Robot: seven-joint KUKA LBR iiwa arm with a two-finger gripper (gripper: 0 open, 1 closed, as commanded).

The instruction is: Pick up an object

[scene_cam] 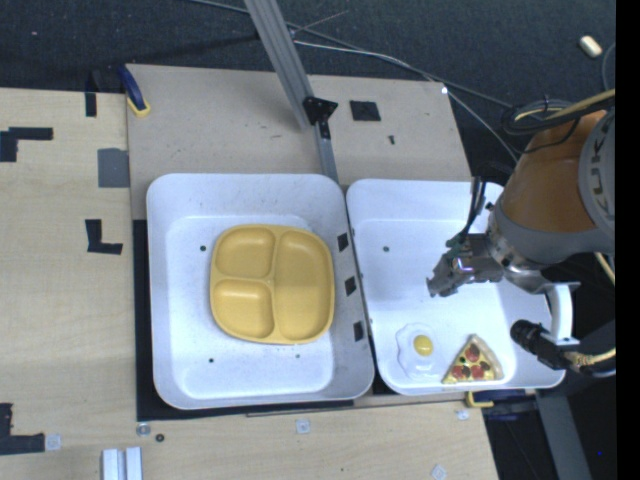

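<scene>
In the right bin (400, 218), a fried egg toy (417, 345) and a pizza slice toy (472, 361) lie near the front edge. My gripper (448, 277) hangs over the right bin's middle, above and slightly right of the egg, with nothing visible between its fingers. A yellow divided plate (271, 283) sits in the left bin (180, 268).
The grey arm with its orange band (555, 183) comes in from the right over the right bin's edge. A metal pole (285, 48) slants across the bench behind the bins. Cables run along the back.
</scene>
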